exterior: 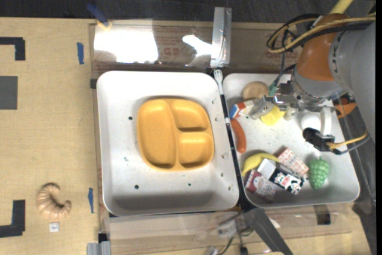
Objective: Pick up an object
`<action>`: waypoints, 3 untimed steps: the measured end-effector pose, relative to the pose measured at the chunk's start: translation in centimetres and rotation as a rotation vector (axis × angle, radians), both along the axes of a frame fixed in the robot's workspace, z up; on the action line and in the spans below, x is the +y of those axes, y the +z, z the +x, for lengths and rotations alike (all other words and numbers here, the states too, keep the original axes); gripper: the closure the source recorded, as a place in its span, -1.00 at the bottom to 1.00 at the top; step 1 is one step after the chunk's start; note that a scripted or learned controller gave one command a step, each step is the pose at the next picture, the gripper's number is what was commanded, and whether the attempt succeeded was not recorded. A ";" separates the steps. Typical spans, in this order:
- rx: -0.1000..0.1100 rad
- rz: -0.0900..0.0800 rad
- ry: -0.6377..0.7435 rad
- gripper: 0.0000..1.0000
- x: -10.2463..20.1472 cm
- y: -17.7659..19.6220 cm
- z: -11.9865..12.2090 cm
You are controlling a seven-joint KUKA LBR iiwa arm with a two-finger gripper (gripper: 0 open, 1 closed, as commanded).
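Camera view, nearest edge first: in the right bin point(349, 188) a milk carton point(286, 179) lies beside a banana point(258, 159), with green grapes point(319, 171) to their right. Farther in, a hot dog point(240, 135) lies along the left wall. Beyond it the gripper point(264, 107) hangs low over a yellow object point(271, 117), near a round bun point(255, 91); whether it is spread or pinching I cannot tell. Probably the reach-and-grasp step; next calls for a clean close, then a lift.
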State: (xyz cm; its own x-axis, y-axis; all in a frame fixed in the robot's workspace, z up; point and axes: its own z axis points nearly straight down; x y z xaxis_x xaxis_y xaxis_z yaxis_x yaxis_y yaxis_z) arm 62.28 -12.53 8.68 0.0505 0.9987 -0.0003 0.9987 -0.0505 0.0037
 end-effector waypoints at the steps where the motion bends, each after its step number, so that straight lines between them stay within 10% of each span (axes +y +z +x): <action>1: 0.002 0.000 0.000 1.00 0.1 1.1 0.0; 2: 0.000 0.001 -0.216 1.00 6.4 10.0 4.3; 3: 0.006 0.002 -0.233 1.00 8.3 9.8 -0.5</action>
